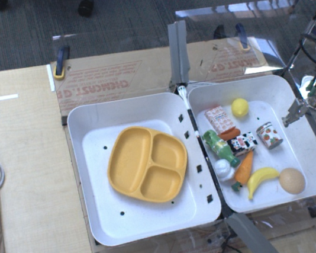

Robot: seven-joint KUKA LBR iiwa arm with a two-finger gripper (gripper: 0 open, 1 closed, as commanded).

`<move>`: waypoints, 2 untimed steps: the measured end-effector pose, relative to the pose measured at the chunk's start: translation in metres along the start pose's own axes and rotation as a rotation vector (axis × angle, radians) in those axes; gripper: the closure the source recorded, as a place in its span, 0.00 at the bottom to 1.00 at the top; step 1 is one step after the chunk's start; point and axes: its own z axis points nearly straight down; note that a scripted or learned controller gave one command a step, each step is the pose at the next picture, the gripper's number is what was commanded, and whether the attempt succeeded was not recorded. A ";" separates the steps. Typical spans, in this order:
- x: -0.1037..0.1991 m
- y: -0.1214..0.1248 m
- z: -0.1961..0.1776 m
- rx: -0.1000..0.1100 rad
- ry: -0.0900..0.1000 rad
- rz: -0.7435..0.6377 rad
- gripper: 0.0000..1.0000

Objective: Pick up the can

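Can (pixel 269 135) lies tilted in right bin (pixel 297 99); its label unreadable.

yellow plate (pixel 147 164) – banana (pixel 260 179), lemon (pixel 239 107)

You're looking at a robotics lab set up for testing. Two white bins (pixel 89 182) sit on taped-down cardboard (pixel 114 79) on a pale wooden bench (pixel 28 174), held by clamps (pixel 62 62). Grey office carpet (pixel 125 2) and chair casters (pixel 85 7) lie beyond, with toy food (pixel 261 177) as props.
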 end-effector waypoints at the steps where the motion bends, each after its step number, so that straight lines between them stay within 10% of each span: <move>1: 0.090 0.008 -0.139 -0.002 -0.001 -0.316 0.00; 2: 0.152 0.003 -0.219 -0.002 -0.002 -0.429 0.00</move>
